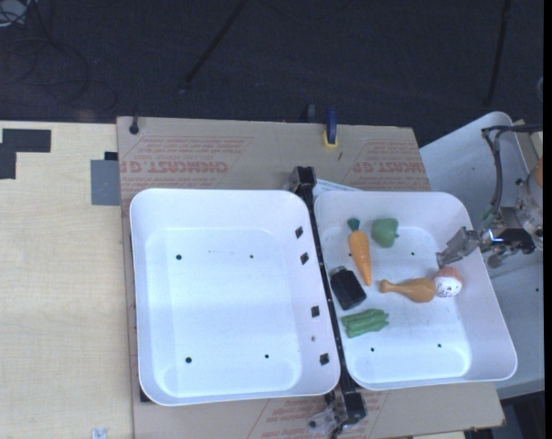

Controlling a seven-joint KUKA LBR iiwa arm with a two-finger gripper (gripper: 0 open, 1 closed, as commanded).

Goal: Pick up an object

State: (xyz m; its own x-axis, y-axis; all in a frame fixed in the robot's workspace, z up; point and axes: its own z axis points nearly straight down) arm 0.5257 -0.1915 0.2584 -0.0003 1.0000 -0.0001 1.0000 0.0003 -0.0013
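Camera view shows the pincer spread and holding nothing, poised over the right bin, egg just below.

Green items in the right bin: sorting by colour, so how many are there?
2. A green pepper lies near the far wall of the right bin, beside the carrot; a green pea pod lies nearer, below the black block.

Glossy white plastic bins, matt cardboard, seemingly pale wood bench
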